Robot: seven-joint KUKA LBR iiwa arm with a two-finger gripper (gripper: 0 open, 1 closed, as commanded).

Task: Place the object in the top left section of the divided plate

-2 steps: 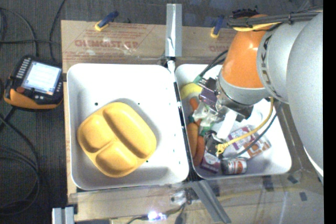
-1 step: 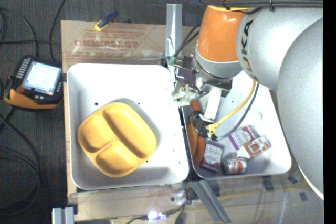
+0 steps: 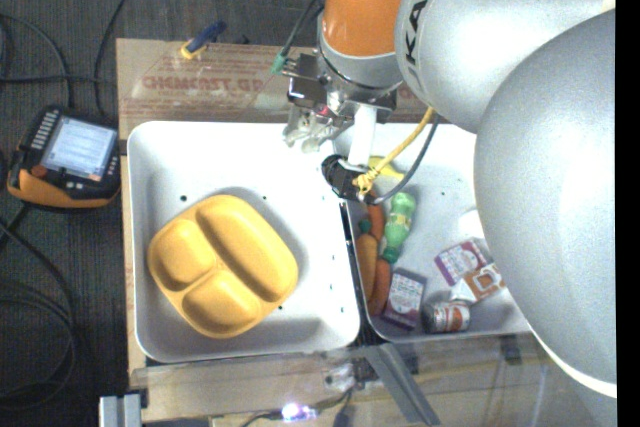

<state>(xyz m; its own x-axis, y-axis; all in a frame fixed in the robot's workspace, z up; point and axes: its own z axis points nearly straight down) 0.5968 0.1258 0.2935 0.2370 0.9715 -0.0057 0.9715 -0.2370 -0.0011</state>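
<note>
The plate (image 3: 222, 263) lies yellow and tilted in the left bin (image 3: 140, 215), its three sections bare, so nothing has been placed. The gripper (image 3: 312, 127) hovers over that bin's far edge, near the wall shared with the right bin (image 3: 452, 200). I cannot tell whether it is open or clenched, nor whether it carries anything. The likely candidates are all in the right bin: a carrot (image 3: 378, 265), a green bottle (image 3: 399, 220), two packets (image 3: 460, 263) and a can (image 3: 447, 316). To do this well, I judge, confirm a grasp first, then bring the load low over the plate's upper-left section (the plate sits askew, so aim by its ridges) before letting go.
</note>
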